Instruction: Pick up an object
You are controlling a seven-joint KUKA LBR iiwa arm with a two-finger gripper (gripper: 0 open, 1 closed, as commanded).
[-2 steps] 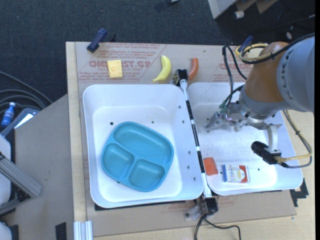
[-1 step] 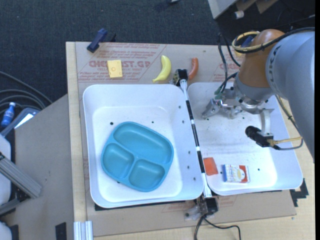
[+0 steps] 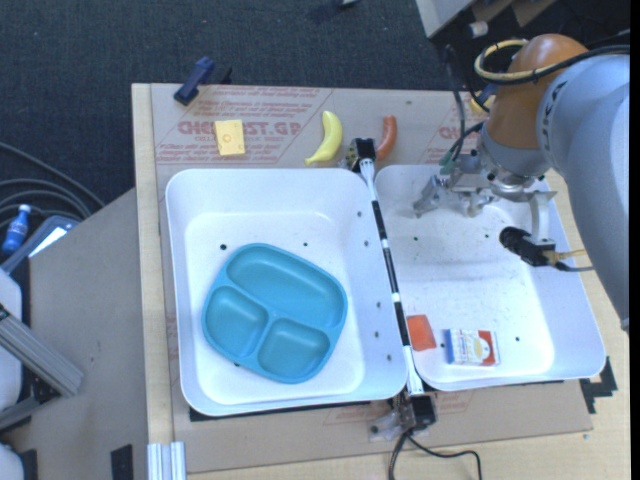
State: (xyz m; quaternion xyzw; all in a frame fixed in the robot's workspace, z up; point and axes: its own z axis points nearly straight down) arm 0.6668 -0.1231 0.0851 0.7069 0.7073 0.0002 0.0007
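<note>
— How far along are you?
— From the overhead camera: my gripper (image 3: 452,196) hangs over the right bin's (image 3: 520,368) far end; whether it's apart or together, I cannot tell. Nothing lifted.
— The objects?
— Orange block (image 3: 420,333) and small carton (image 3: 469,347), near edge.

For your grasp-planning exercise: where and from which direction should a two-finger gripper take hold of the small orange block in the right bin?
Grip the orange block across its narrower width, descending from straight above. It seems to lie flat close to the right bin's left wall, so a sideways approach looks blocked; fingers likely fit best along the wall.
</note>
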